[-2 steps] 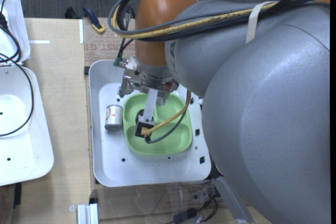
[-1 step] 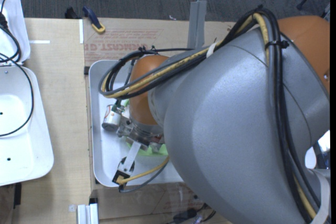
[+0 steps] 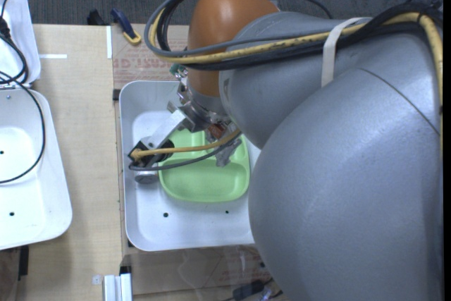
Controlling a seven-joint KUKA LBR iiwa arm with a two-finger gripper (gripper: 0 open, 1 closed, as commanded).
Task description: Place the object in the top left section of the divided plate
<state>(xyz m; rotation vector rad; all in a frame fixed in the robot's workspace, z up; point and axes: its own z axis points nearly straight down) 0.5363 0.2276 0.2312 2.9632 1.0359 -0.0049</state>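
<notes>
A light green divided plate lies in the right white bin, toward the bin's middle. Its top half is covered by the arm. My gripper hangs low over the plate's upper part, near the top left section. The wrist and the large grey arm hide what lies under the gripper. I cannot make out any object between the gripper's parts or on the visible part of the plate.
The left white bin has a black cable looping across it. A blue-handled item lies on the bench behind the right bin. The arm's bulk covers the right side of the view.
</notes>
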